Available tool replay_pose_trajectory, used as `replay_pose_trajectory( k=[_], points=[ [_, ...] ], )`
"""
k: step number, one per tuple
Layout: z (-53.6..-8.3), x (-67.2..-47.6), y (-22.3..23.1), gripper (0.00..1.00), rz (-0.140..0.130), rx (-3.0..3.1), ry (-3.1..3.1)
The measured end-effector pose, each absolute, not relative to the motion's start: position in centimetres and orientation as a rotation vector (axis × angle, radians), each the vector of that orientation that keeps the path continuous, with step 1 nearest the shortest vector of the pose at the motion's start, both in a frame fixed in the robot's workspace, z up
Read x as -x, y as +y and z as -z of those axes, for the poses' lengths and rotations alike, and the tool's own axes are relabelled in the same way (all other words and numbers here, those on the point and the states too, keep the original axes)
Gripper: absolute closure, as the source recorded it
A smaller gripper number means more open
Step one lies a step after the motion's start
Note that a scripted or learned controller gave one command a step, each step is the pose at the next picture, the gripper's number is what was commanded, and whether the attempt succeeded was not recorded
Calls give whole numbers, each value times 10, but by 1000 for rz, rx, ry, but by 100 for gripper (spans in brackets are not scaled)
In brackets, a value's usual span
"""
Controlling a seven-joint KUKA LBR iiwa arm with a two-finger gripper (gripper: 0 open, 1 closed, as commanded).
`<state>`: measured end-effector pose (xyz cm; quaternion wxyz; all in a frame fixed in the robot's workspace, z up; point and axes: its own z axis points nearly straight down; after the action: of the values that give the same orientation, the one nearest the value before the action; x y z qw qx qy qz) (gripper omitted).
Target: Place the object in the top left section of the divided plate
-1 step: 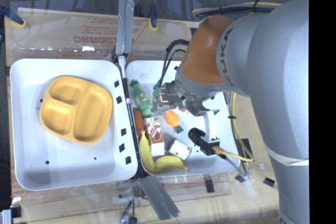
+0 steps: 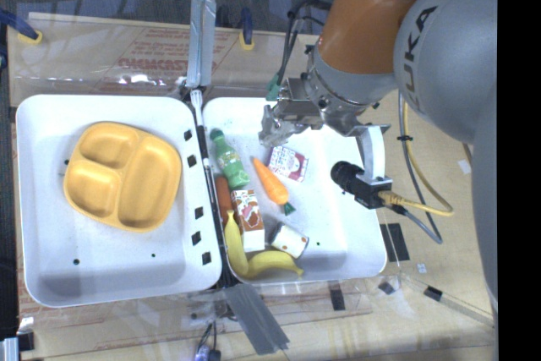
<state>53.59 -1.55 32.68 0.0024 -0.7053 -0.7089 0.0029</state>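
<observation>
On the worktop (image 2: 93, 46) sat two shallow white bins side by side. The left bin (image 2: 51, 266) held a yellow divided plate (image 2: 122, 175), its three sections bare. The right bin (image 2: 338, 254) carried the loose items — a green bottle (image 2: 228, 157) near the divider, an orange carrot (image 2: 271, 182) lying at a slant, a small red-and-white packet (image 2: 288, 162) just beside the carrot's upper end, a sausage-like brown piece (image 2: 223, 194), a small carton (image 2: 247, 210), a white box (image 2: 290, 241) and a banana (image 2: 247, 256) curled along the bin's near edge. The gripper (image 2: 272, 131) hung over the right bin's upper part, above the packet and the carrot — whether it was open or closed could not be told, and nothing was seen in its grasp.
</observation>
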Motion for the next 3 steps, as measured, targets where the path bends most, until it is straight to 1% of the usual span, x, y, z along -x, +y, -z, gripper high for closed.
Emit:
replay_pose_trajectory(
  k=[1,2,3],
  points=[
    [-342,-476,-35,100,-8,2127,-2304],
    [-324,-476,-84,100,-8,2029,-2388],
    [-287,-542,-116,100,-9,2065,-2359]
  ],
)
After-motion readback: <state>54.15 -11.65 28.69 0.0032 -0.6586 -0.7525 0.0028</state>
